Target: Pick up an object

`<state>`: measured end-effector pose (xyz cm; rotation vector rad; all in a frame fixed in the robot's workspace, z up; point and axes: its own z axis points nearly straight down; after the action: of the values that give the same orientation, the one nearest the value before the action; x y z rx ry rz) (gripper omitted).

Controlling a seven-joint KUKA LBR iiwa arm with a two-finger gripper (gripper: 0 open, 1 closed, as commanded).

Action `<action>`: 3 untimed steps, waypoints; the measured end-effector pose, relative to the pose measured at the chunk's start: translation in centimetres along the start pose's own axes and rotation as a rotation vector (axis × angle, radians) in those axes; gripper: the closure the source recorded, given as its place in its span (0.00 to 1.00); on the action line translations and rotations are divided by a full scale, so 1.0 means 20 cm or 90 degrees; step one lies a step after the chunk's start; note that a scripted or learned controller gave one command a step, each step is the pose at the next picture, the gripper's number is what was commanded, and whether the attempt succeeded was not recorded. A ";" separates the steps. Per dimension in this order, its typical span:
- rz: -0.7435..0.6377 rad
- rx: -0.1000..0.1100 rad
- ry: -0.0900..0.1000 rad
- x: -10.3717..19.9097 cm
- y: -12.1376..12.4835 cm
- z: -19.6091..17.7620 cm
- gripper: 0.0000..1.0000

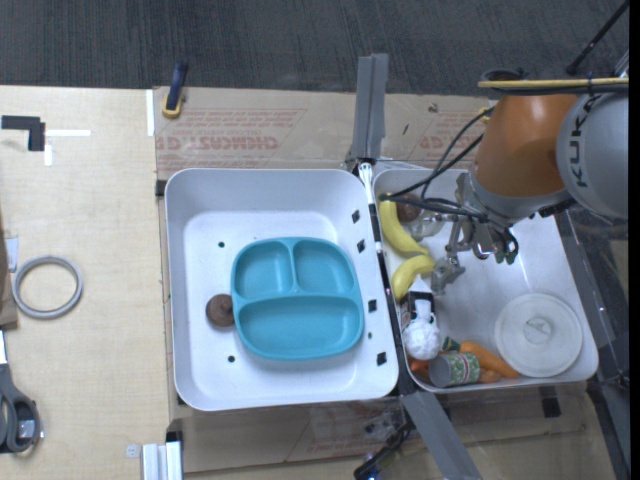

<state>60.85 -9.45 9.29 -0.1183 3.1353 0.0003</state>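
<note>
My gripper (pixel 478 260) hangs over the middle of the right bin (pixel 570 258), under the orange wrist band. It is open, with nothing between its fingers. Just to its left lie two yellow bananas, one (pixel 393 230) near the back and one (pixel 410 272) beside the left fingertip. A round white lid (pixel 538 333) rests to the front right of the gripper. At the bin's front lie a white soft toy (pixel 421 336), a green-labelled can (pixel 455 369) and an orange carrot (pixel 490 359).
The left bin (pixel 200 218) holds a blue divided plate (pixel 297 297) and a small brown ball (pixel 219 310) at its left side. A grey divider post (pixel 370 108) stands between the bins at the back. A tape ring (pixel 45 286) and scissors (pixel 18 418) lie on the bench.
</note>
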 end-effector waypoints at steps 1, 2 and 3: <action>-0.089 0.000 -0.001 -0.15 -0.10 0.00 0.00; -0.088 0.001 -0.005 -0.16 -0.10 -0.05 1.00; -0.106 0.000 -0.002 -0.14 0.05 -0.72 1.00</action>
<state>63.48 -8.25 23.73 -0.3779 3.1121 -0.0008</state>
